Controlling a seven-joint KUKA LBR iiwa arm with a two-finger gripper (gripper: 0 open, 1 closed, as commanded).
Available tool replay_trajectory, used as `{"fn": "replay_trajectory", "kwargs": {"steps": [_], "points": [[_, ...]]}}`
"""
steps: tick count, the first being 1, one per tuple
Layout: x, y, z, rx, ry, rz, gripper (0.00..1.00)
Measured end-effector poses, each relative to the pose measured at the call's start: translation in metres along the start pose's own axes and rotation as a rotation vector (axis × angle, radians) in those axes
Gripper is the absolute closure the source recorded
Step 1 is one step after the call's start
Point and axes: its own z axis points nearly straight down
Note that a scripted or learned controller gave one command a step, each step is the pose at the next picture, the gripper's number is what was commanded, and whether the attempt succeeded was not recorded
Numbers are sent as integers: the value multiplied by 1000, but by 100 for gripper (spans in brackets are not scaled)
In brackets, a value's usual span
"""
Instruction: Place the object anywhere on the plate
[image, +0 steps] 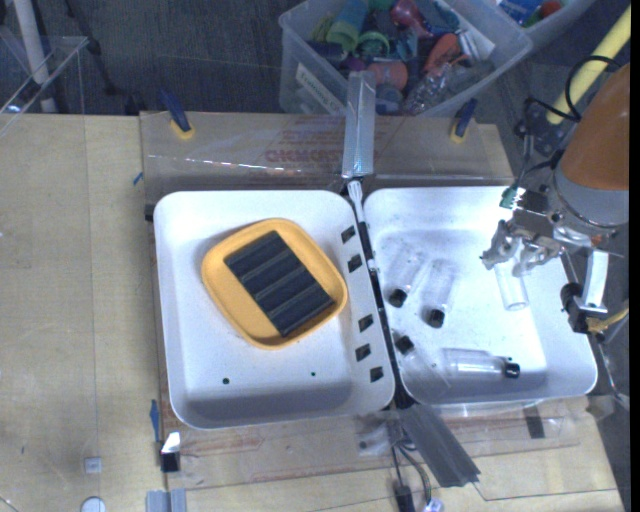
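**Over the right bin: gripper beside a clear vial, grip unreadable**

In the camera view, looking down on the bench, you see the two white bins side by side. The left bin (190, 390) holds the yellow plate (225, 290), which sits slightly turned in the upper middle of the bin. The black ridged block (280, 282) lies flat on the plate, roughly in its centre, with its long side running diagonally from upper left to lower right. Yellow rim shows all around it.

The arm comes in from the right edge, with its orange band at the upper right. The gripper (520, 250) hangs over the upper right part of the right bin (560, 375). You cannot tell whether it is open or closed: the metal parts blur together against the white floor. An upright clear vial (514, 288) shows just below it. The picture does not make clear whether the vial is held or merely stands close by.

Other clear vials lie in the right bin, well apart from the gripper. Two tilted ones with black caps (400, 270) (437, 288) sit near the bin's left side. A third (478, 365) lies flat along the bottom edge with its black cap to the right. A small black cap-like piece (403, 343) rests near the divider (358, 262), which carries a row of dark tabs between the bins.

Behind the bins stands a clear tub (300, 60) of mixed colourful items.
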Motion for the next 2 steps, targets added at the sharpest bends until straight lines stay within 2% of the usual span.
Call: {"fn": "replay_trajectory", "kwargs": {"steps": [1, 2], "points": [[0, 0, 0, 0, 0, 0, 0], [41, -55, -24, 1, -2, -77, 0]]}}
